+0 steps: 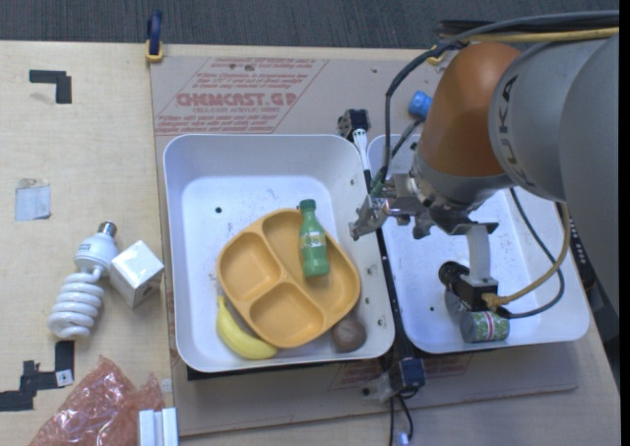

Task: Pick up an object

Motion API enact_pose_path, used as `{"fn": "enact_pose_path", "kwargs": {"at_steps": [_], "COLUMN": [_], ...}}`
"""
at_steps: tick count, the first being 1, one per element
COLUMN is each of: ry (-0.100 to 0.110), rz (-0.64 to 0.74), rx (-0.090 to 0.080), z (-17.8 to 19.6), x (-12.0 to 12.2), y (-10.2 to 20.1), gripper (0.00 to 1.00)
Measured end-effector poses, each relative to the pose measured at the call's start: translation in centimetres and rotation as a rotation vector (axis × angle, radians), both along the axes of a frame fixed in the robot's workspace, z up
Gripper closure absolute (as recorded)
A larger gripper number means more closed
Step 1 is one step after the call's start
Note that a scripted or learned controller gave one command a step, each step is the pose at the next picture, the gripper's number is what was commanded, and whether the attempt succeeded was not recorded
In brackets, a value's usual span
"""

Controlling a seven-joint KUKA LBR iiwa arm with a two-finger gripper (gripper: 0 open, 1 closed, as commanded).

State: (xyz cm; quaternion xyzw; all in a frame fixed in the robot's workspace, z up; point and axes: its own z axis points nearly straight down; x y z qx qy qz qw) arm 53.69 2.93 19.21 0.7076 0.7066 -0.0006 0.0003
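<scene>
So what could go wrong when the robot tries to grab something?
1. The gripper hangs right by the wall of the left white bin, so it might bump it.
2. The green bottle seems to lie on its side on the yellow divided plate, so it could roll away at a touch.
3. The banana is partly tucked under the plate, so pulling it might tip the plate.
</scene>
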Motion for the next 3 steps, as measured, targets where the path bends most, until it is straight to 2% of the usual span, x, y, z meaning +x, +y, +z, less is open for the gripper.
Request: {"fn": "enact_pose_path", "kwargs": {"at_steps": [1, 2, 3], "ry": [0.001, 0.000, 0.000], "rz": [-0.001, 0.002, 0.001], "rx": [0.001, 0.000, 0.000], "z": [0.0, 0.0, 0.0], "x": [-5.9, -2.8, 0.8], "y": [0.3, 1.4, -0.9], "gripper": [0.00, 0.00, 0.00]}}
